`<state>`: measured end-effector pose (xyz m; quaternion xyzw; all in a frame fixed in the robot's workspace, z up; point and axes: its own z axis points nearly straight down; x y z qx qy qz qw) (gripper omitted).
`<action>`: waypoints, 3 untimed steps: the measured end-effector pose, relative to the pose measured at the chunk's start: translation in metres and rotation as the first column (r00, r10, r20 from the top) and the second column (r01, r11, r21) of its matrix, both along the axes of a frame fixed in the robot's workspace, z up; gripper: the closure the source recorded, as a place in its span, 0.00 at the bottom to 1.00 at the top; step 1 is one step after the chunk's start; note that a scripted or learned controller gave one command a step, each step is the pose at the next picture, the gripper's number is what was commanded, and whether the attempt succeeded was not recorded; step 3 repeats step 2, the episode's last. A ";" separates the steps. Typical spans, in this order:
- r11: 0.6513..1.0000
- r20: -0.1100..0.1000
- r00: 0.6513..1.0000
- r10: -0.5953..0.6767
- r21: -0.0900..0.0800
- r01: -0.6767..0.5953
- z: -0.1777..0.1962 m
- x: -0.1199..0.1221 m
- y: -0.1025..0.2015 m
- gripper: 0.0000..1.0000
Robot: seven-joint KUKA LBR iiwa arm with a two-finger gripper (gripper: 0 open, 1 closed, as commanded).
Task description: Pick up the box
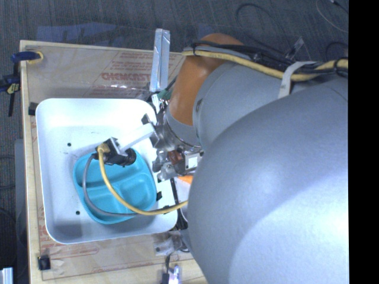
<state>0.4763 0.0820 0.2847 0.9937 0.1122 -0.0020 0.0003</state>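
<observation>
A blue box [121,194], shallow with rounded corners and a grey rim on its left side, lies tilted in the lower middle of the left white bin [56,135]. My gripper [163,162] hangs at that bin's right wall, just right of the box's upper right corner and above it. The big grey arm [266,176] with its orange band [189,87] hides the wrist's far side and most of the right half of the view.
A small orange thing [185,180] peeks out beside the gripper under the arm. A metal upright post [160,61] stands behind the bins. The wooden bench [89,64] shows at the back and the left.
</observation>
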 end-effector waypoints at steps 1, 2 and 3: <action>1.000 0.003 1.000 -0.018 0.001 0.018 0.041 0.012 0.001 1.00; 1.000 -0.006 1.000 -0.015 0.002 0.015 -0.110 -0.002 0.022 1.00; 1.000 -0.006 1.000 -0.015 0.002 0.015 -0.110 -0.002 0.022 1.00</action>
